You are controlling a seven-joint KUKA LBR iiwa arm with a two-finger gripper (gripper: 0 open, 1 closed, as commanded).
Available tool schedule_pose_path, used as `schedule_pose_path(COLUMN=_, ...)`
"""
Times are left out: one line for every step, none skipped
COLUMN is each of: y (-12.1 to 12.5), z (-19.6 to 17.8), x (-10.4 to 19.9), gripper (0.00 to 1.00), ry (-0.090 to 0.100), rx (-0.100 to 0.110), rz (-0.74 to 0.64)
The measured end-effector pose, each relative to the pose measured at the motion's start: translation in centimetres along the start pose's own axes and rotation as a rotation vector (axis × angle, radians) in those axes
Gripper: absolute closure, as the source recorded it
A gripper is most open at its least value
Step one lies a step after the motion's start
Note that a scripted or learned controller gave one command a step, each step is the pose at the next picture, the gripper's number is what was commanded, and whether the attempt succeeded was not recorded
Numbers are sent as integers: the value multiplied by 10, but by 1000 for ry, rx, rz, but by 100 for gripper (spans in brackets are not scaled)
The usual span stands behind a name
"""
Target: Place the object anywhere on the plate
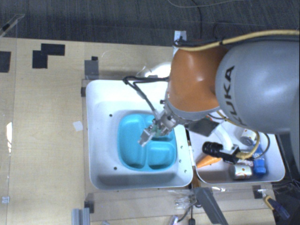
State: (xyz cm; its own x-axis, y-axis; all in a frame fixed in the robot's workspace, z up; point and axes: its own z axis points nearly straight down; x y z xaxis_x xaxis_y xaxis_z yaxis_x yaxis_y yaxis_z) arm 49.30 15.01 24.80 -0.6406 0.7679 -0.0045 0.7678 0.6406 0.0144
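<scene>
Grey KUKA arm's two-finger gripper point(151, 134) hovered over divided blue plastic plate point(133, 146) in left white bin point(101, 125). Small greenish object point(158, 129) appeared pinched between fingertips; release remained.

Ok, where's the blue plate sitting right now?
The blue divided plate lies in the left white bin, toward its lower middle. The hand hangs over the plate's upper right part, and the right bin of clutter is beside it.
</scene>
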Motion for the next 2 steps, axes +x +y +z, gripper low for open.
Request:
schedule_pose_path(y=1, z=-11, x=-1, gripper=100, ry=-2, rx=-5, rz=0)
schedule_pose_path(y=58, z=-68, x=-22, gripper=100, ry=1, rx=8, rz=112)
